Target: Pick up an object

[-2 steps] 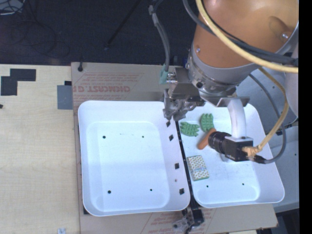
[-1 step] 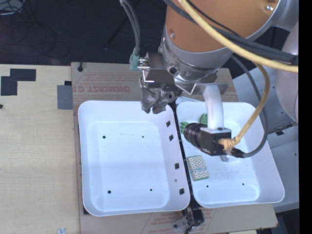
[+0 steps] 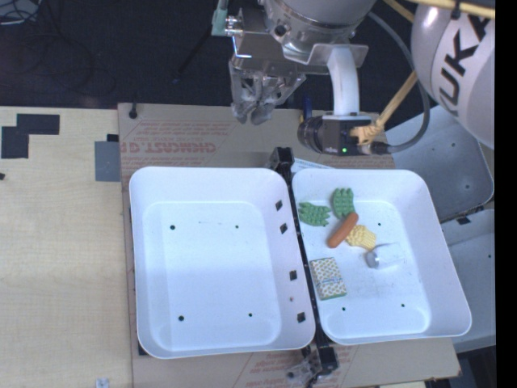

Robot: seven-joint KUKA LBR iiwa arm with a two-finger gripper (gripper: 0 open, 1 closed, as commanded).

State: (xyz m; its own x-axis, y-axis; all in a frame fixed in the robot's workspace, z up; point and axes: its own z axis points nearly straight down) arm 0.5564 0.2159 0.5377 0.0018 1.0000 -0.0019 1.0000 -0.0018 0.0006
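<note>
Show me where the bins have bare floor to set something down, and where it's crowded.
The left bin is bare wall to wall. In the right bin, the near floor below the box is free, and the strip along the right wall. Crowded: the far left part, with green pieces, carrot, yellow piece and metal bit.

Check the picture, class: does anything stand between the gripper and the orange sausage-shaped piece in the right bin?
Nothing visible does. The gripper hangs high beyond the bins' far edge; the orange piece lies uncovered in the right bin, touching the yellow piece.
</note>
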